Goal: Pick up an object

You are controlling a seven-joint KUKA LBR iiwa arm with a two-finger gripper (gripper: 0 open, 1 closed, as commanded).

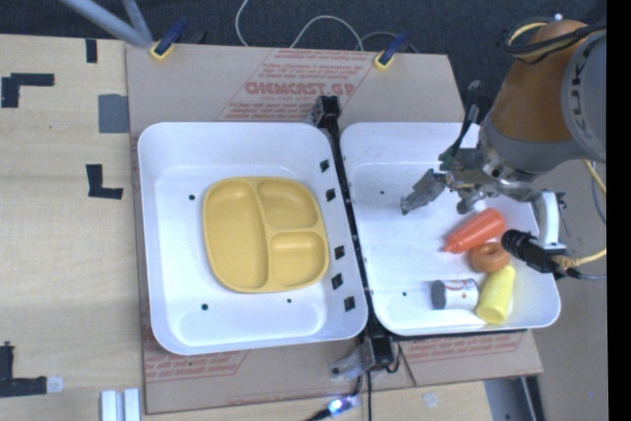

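White plastic formed both shallow bins on the surface. The left bin [163,212] held a yellow divided plate [264,234], lying flat near its middle. The right bin [389,153] held a small cluster toward its right side: an orange carrot [475,231], a brown ring [489,258] just below and touching it, a yellow bottle [496,295] at the lower right, and a small white tube [454,292] beside the bottle. The arm [537,108] reached in from the right, its orange band above the wrist. The pincer [444,194] hung over the bare floor of the right bin, its dark fingers spread apart with nothing between them; one finger [419,195] pointed left, the other sat just beside the carrot's upper end. The step in hand appeared to be the approach, with no object yet grasped. The next move would likely call for shifting toward the carrot, straddling it, and then closing.
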